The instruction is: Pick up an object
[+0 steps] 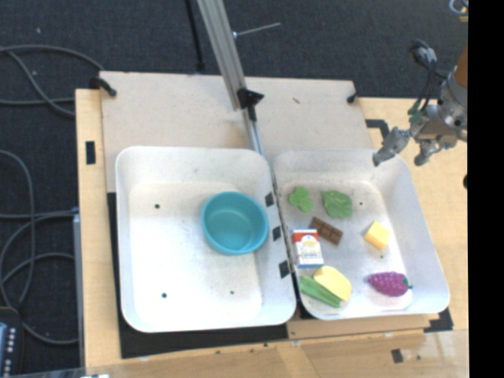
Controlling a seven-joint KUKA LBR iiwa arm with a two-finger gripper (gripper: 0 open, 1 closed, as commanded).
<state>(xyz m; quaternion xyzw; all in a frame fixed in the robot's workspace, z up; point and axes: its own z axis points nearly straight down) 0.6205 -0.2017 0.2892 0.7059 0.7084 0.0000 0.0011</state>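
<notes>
My gripper [405, 149] hangs over the far right corner of the right bin [421, 235], open, with nothing between its fingers. Below it in that bin lie two green leafy pieces [300, 199] [338, 204], a brown chocolate bar [326, 231], a yellow block [378, 235], a small red and white carton [308, 249], a yellow item [334, 280] beside a green pod [316, 291], and purple grapes [388, 283]. The nearest item to the gripper is the yellow block, well toward the front of it.
The left bin [150, 242] holds a teal bowl [235, 222] near its middle. A slanted metal post [224, 46] rises from the back, ending at the divide between the bins. Cables lie on the dark floor at left.
</notes>
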